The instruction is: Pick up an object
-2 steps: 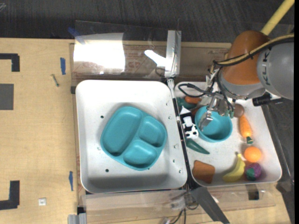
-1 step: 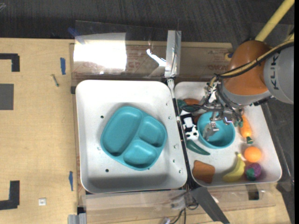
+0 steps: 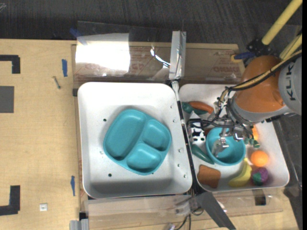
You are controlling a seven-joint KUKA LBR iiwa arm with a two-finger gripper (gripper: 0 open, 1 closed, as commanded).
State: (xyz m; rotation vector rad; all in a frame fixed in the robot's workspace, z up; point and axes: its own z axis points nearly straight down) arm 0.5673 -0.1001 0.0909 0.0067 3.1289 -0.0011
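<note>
The right bin [image 3: 279,172] holds several small toys. A teal bowl [image 3: 233,153] sits in its middle. My gripper [image 3: 221,146] hangs low over the bowl's left part, reaching down from the orange-banded wrist [image 3: 259,87] at the upper right. Around the bowl lie an orange ball [image 3: 259,158], a yellow banana [image 3: 242,175], a purple piece [image 3: 260,177], a brown block [image 3: 209,175], a black-and-white piece [image 3: 196,136] and an orange oblong piece [image 3: 201,107]. I see nothing lifted off the bin floor.
The left bin [image 3: 91,109] carries a teal divided plate [image 3: 137,141] near its middle. A ridge [image 3: 183,128] separates the two bins. Clear plastic sheeting [image 3: 144,61] lies behind the bins, and wooden bench [image 3: 33,128] extends to the left.
</note>
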